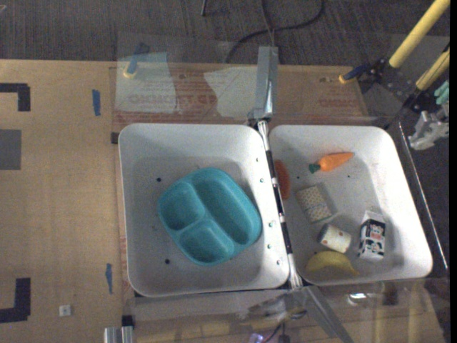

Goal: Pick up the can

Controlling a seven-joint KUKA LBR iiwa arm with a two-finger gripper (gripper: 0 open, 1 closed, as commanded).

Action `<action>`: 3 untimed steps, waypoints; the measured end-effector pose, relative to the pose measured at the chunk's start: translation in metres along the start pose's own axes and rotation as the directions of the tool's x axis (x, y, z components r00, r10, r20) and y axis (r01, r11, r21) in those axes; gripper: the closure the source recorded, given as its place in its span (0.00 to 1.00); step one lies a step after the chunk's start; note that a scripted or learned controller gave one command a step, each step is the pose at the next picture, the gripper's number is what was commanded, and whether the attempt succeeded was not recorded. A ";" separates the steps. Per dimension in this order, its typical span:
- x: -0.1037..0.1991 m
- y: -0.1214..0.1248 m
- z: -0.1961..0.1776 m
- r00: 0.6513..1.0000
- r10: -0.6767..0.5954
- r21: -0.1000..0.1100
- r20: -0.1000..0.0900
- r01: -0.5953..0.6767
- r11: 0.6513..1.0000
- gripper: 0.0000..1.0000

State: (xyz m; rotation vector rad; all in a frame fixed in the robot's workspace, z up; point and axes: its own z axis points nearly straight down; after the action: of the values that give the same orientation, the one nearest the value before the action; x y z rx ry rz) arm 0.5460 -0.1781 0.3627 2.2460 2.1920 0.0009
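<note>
The can [335, 238] lies on its side near the right bin's [400, 156] front edge, long axis slanting across it, well down and left of the gripper [428, 128] at the bin's far-right corner.

Pincer [430, 128] at the right edge, raised, arm mostly out of frame
</note>
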 end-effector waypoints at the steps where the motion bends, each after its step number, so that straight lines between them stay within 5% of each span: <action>1: 0.001 0.035 -0.073 1.000 -0.009 0.000 0.000 0.009 1.000 1.00; 2: -0.018 -0.020 0.000 0.974 -0.226 0.001 -0.001 0.226 0.974 1.00; 3: -0.047 -0.064 -0.074 0.979 -0.203 -0.001 0.001 0.203 0.979 1.00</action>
State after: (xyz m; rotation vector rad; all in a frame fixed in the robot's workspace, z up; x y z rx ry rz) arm 0.4804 -0.2230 0.4361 2.0102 2.4082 0.0006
